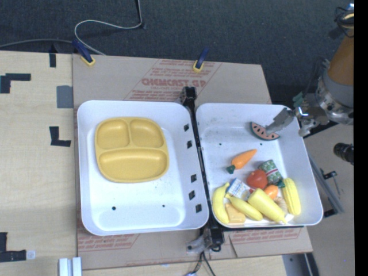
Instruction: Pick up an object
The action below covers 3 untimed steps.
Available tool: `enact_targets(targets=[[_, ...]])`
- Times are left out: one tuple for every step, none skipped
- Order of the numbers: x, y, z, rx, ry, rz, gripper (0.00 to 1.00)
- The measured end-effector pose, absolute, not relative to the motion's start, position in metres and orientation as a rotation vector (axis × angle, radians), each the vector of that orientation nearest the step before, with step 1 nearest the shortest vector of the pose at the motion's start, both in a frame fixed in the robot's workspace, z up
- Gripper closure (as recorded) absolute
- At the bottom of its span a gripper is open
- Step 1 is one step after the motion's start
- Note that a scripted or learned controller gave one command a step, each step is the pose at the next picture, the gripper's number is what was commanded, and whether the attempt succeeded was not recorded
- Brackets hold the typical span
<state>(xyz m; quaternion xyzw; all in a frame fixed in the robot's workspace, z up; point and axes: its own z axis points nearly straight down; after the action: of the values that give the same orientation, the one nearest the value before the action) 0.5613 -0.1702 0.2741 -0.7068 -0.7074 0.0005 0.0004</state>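
A: Which piece looks easiest to lift?

B: The watermelon slice [264, 132], lying alone near the far right corner of the right bin [210, 154], apart from the pile. It looks like light, stiff plastic, probably smooth, so it may slip.

A: Where should it be pinched?

B: Across its thin flat faces, near the middle of the curved rind.

A: And the gripper [283, 118]?

B: It hangs just beside the slice at the bin's far right rim. I cannot tell whether it is spread or closed; that part is too blurred.

A: Alternatives?

B: The carrot [245, 158] lies free mid-bin, firm and round.
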Motion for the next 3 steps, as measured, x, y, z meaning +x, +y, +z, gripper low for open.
enact_targets(targets=[[0.59, -0.201, 0.146, -2.219, -2.22, 0.003, 0.0], [0.583, -0.183, 0.086, -2.222, -2.225, -0.002, 0.0], [0.559, -0.145, 0.086, -2.223, -2.226, -0.002, 0.0]])
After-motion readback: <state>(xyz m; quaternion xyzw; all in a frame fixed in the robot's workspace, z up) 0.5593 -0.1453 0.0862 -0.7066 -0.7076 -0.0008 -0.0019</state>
